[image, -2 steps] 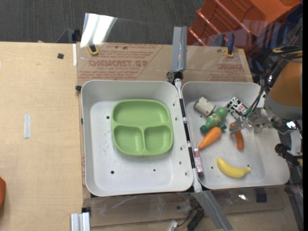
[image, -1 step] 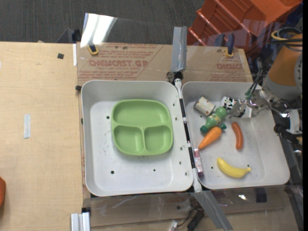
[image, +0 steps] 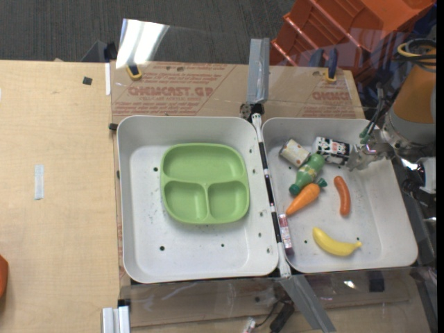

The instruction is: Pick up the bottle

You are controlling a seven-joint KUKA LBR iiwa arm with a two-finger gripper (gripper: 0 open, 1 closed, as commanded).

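1. The gripper [image: 365, 152] is seen at the right bin's [image: 388, 255] back right part, low over the floor near the right wall. Whether it is parted or closed cannot be told from this view. Nothing is seen held in it.
2. Just beside the gripper, toward the bin's middle, a small black-and-white carton [image: 331, 149] is lying near the back wall.
3. The bottle [image: 308, 172], green and lying on its side, is found next inward, in the back left part of the right bin, apart from the gripper with the carton between them.
4. The bottle is crowded: a carrot [image: 304, 198] is touching or nearly touching its lower end, and a pale wedge-shaped item [image: 294, 152] is lying just beside its upper end.
5. A red sausage-shaped item [image: 342, 195] is lying near the bin's centre, and a banana [image: 336, 243] near the front wall.
6. The left bin [image: 139, 248] is occupied by a green divided plate [image: 205, 183], centred.
7. The pick is judged not yet begun. A wrong grasp could be caused by the carton's nearness to the gripper. The carrot could be pinched along with the bottle because of the crowding. The rounded bottle could roll or be squeezed out if it is closed on off-centre.
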